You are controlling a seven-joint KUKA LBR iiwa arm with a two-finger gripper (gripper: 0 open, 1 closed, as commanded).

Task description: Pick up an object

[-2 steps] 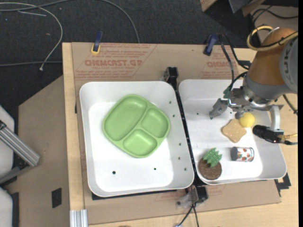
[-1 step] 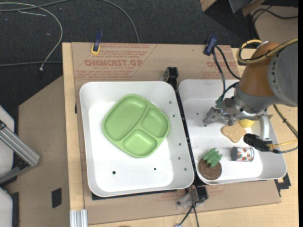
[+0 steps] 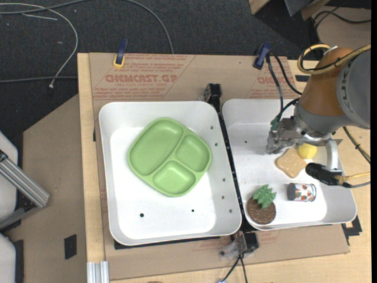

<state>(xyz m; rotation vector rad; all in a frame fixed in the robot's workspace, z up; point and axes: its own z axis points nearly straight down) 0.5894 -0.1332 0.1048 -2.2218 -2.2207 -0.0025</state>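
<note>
In the right bin (image 3: 250, 122) lie a tan toast-shaped piece (image 3: 290, 164), a small yellow object (image 3: 307, 151) partly under the arm, a little red and white can (image 3: 301, 192) on its side, and a small potted plant (image 3: 263, 204) near the front wall. My gripper (image 3: 278, 140) hangs low over the right bin's middle, just up and left of the toast piece and close to it. I see nothing held in it. The wrist hides the gripper's tips.
The left bin (image 3: 118, 175) holds a green divided plate (image 3: 169, 156). A black divider with clamps (image 3: 213, 92) runs between the bins. Cables (image 3: 283, 93) trail from the arm over the right bin's back edge. Cardboard (image 3: 141, 69) lies under both bins.
</note>
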